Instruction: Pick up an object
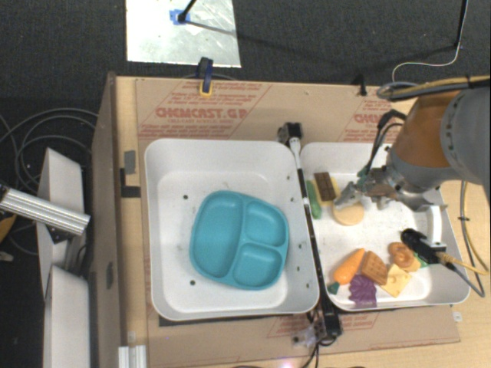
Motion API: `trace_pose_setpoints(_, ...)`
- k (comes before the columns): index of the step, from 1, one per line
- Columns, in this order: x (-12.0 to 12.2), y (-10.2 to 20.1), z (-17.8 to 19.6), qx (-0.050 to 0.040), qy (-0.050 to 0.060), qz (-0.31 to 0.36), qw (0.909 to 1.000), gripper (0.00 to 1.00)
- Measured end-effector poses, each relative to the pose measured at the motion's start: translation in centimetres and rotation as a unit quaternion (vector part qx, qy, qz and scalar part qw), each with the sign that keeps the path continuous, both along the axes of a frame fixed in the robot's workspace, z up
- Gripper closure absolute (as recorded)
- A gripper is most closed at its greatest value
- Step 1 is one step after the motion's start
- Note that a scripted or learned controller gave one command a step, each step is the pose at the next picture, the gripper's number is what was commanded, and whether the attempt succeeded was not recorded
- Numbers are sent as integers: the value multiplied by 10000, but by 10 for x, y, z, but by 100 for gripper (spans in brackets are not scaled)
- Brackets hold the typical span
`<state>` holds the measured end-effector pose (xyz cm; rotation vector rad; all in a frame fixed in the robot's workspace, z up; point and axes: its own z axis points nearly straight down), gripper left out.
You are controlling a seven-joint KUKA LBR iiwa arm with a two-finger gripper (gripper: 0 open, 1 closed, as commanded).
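Near the right bin's (383, 303) left wall, the tool (354, 196) overhangs a tan disc (349, 215).

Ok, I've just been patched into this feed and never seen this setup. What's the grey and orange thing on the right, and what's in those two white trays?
That is a robot arm, filmed by one fixed camera looking down at a slant. Its gripper hangs over the right white bin, just above a round tan disc. Nothing visibly sits between its fingers. That bin also holds toy food: an orange carrot, purple grapes, a brown bar. The left white bin holds a blue divided plate.
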<state>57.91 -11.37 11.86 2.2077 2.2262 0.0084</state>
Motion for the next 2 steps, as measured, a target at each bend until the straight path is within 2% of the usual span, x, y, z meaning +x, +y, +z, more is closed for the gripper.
trace_pose_setpoints(1,-17,2,-34,4,47,-31,10000,0)
trace_pose_setpoints(2,63,29,-32,-14,-3,7,10000,0)
